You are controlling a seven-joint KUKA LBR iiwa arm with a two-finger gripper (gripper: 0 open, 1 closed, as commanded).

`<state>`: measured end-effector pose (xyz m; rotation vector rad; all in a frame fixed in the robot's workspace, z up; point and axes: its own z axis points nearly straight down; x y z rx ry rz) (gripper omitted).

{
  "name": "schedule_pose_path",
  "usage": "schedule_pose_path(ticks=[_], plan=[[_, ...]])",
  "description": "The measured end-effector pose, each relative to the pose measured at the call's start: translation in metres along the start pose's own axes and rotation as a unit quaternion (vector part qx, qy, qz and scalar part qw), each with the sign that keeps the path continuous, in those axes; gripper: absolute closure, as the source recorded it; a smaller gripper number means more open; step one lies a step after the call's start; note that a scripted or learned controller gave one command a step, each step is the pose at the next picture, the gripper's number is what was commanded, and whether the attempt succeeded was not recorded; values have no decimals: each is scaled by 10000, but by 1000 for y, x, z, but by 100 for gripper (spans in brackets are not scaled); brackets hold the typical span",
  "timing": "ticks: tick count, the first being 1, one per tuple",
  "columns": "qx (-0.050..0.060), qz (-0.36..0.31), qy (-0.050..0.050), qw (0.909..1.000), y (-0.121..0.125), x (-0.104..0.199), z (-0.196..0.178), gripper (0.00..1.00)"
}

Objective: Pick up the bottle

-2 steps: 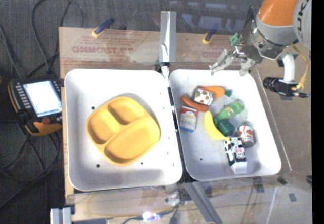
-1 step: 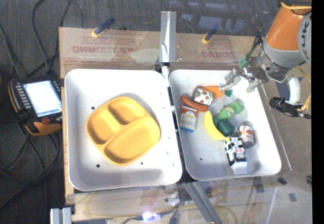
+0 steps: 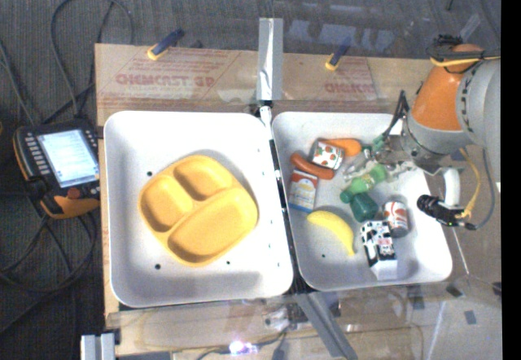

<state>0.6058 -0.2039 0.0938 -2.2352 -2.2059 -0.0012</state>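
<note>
The bottle (image 3: 359,190) is green with a dark teal end and lies tilted in the middle of the right bin (image 3: 423,261). My gripper (image 3: 381,156) hangs over the bottle's upper right end, very close to it or touching it. The grey arm with its orange band (image 3: 438,103) reaches in from the right behind the gripper. The gripper's tip is small and cluttered here, and I cannot see the bottle held in it.
Around the bottle lie a red sausage (image 3: 312,165), a strawberry-label can (image 3: 327,155), a carrot (image 3: 348,146), a small carton (image 3: 303,190), a banana (image 3: 334,228), a red can (image 3: 396,216) and a black-and-white carton (image 3: 378,246). The left bin (image 3: 122,269) holds a yellow divided plate (image 3: 199,208).
</note>
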Motion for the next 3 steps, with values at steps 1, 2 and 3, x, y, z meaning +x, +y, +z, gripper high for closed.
schedule_pose_path(ticks=[1,2,3], plan=[[-13,-7,12,10000,1,2,-9,100],[-91,1308,-9,9914,-32,11,2,100],[13,2066,-19,9784,-32,63,-107,100]])
